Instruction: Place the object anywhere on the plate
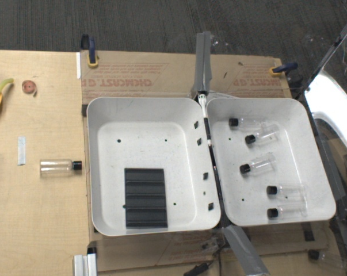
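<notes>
Nearest the camera, a dark ribbed plate (145, 198) lies flat in the front half of the left bin (92, 154), the bin farther from the side the arm reaches in from. Nothing rests on the plate, so the task looks not yet begun.

The likely object is any of five clear vials (256, 167) with black caps, all lying on their sides in the right bin (311, 154), the arm's own side of the bench and well apart from the plate. The front pair (282, 203) lie near each other, close to the bin's front wall; one lies mid-bin and two more toward the back. Whether the gripper is released, clenched or grasping anything cannot be told here.

The risks, as a judgement: the vials are round, smooth and transparent, so one could roll or squirt out of a closing grip. A try at the front pair could nudge its neighbour or meet the bin wall. The carry must clear the raised rims where the bins meet. A vial set down along the plate's ribs could settle, but one laid across them could roll off.

Farther back, brown cardboard (161, 76) lies under the bins, held by clamps (90, 50). A sixth vial (59, 166) lies on the bench beyond the left bin.
</notes>
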Tool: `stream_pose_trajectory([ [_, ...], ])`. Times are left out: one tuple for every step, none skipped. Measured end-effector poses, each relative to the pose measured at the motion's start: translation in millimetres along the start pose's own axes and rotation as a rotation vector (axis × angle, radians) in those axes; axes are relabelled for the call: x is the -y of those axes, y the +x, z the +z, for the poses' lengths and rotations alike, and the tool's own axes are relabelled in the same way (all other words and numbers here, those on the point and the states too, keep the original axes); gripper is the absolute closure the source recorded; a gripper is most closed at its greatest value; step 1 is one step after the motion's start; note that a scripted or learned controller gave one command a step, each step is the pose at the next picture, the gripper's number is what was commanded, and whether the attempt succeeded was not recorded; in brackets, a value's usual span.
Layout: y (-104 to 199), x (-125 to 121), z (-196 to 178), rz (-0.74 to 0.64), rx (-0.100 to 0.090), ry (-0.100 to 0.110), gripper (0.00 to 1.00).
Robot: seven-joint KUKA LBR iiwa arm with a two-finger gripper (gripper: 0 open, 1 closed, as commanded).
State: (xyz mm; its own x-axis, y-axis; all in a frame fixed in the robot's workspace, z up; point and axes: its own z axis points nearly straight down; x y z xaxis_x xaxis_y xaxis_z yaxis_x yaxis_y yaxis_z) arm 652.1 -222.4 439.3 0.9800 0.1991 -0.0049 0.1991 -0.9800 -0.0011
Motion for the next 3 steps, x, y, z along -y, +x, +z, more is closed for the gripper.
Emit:
stream_pose_trajectory([
  [10.6, 41.4, -0.7, -0.026, -0.001, 0.001, 0.0],
  [1.5, -0.6, -0.2, 0.0, 0.0, 0.0, 0.0],
  [4.6, 28.9, -0.6, -0.017, 0.0, 0.001, 0.0],
])
